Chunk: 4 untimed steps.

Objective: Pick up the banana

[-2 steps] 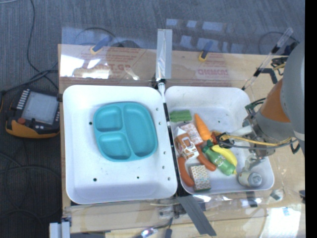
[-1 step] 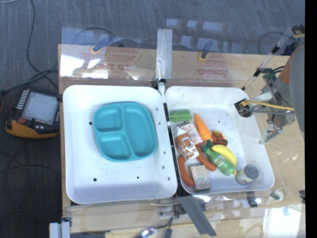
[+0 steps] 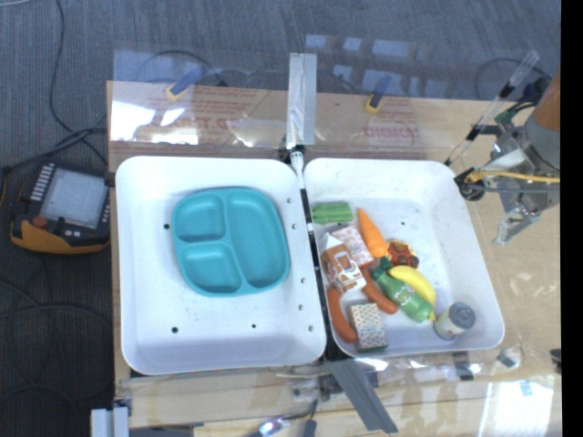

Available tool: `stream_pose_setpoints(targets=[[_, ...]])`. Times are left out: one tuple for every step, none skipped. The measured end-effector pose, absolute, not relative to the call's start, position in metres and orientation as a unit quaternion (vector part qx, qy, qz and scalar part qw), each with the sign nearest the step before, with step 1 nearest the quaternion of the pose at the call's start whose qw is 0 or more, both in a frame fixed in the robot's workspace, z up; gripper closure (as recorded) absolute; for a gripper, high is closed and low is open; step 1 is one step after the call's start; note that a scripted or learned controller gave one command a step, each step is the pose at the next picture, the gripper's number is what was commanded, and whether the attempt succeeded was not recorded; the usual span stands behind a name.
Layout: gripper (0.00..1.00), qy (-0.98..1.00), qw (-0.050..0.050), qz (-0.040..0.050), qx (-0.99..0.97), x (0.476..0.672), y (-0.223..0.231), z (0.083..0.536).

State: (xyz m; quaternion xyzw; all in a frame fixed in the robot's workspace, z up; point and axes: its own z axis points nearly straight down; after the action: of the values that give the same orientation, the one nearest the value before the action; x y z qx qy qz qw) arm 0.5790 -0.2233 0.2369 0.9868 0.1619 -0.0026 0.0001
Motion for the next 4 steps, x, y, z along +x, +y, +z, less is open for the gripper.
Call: stream_pose_setpoints(targets=[[0.00, 0.101, 0.000, -0.0030, 0.995, 0.572, -0.223, 0.215], [0.00, 0.103, 0.001, -0.0028, 0.995, 0.588, -0.223, 0.205], [0.00, 0.103, 0.000, -0.0032, 0.995, 0.585, -0.223, 0.170], [0.00, 0.101, 0.000, -0.0024, 0.995, 0.609, -0.223, 0.215]])
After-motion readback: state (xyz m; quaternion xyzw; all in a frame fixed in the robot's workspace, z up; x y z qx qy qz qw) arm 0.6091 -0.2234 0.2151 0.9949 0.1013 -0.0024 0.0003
